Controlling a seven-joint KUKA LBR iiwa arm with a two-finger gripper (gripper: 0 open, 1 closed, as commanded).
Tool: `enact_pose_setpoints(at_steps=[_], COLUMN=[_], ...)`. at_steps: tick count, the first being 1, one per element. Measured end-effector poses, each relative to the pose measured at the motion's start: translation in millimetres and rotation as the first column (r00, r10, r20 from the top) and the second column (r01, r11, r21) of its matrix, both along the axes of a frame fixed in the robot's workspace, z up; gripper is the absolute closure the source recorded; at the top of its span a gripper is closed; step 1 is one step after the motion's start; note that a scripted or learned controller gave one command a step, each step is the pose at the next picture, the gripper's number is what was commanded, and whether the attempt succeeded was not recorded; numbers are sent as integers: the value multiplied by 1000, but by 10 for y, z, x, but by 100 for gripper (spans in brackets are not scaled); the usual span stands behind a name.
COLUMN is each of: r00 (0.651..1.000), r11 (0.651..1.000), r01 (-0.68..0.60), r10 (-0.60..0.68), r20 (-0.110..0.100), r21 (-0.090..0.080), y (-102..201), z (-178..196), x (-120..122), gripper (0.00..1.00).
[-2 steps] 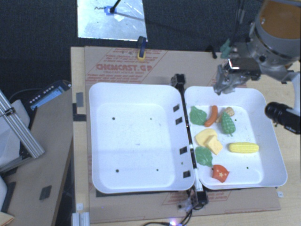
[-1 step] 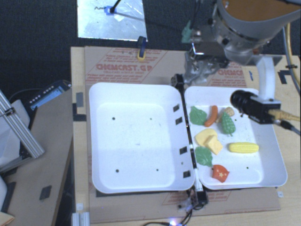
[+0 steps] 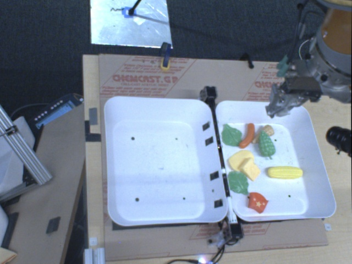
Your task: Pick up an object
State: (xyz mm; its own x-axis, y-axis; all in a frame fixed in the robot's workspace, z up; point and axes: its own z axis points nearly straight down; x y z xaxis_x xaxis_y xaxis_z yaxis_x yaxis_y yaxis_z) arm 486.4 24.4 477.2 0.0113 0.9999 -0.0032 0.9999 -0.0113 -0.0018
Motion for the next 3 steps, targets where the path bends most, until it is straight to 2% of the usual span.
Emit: enact_pose_setpoints(at_steps=[1,2,3], r00=[1000,1000,1000], r11=[1000,1000,1000], r01=[-25,0,-23], r10=[25,0,23], r20=[10,-5,9], r21=[7,0,6], y=[979,-254,550], z=[610,-512,-23], x=[-2,-5,2], gripper=[100,100,100])
